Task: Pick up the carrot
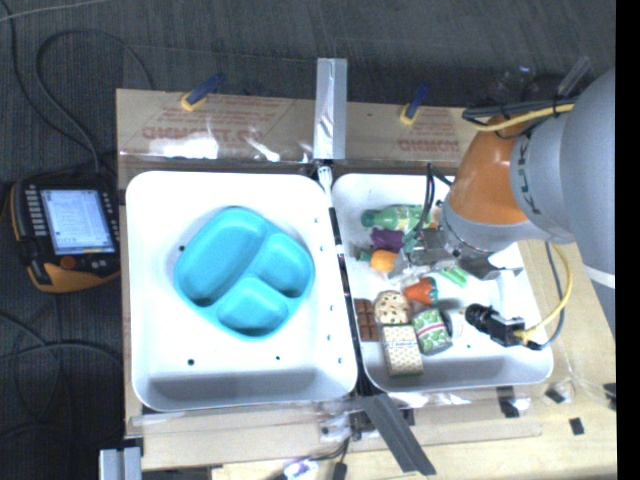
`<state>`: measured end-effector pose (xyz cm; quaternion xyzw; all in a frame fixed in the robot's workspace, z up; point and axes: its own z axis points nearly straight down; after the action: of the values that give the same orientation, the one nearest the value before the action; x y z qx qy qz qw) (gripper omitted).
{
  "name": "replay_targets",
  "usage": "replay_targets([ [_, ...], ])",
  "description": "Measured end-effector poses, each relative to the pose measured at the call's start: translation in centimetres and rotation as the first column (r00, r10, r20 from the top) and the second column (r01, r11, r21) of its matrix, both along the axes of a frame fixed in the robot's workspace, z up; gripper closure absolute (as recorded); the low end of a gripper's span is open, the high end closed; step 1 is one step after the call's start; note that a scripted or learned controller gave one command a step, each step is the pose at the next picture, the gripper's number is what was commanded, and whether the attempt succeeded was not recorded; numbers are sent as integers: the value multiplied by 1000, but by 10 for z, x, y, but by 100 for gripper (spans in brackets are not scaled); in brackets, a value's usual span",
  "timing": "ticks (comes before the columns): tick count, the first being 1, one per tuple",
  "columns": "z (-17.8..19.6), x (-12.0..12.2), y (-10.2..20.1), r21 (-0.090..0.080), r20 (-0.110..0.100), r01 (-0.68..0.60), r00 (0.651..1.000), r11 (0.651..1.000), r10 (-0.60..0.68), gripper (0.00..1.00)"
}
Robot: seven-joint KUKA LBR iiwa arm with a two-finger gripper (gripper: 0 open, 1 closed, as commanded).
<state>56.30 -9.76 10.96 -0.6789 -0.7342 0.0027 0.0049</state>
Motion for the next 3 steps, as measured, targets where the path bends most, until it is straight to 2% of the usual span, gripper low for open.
replay_targets([
  [1, -17, -15, -15, -5, 28, -236, 971, 972, 236, 100],
  [2, -18, -16, -17, -9, 26, -235, 972, 972, 235, 0],
  [3, -19, 55, -5, -7, 23, -90, 996, 996, 90, 0],
])
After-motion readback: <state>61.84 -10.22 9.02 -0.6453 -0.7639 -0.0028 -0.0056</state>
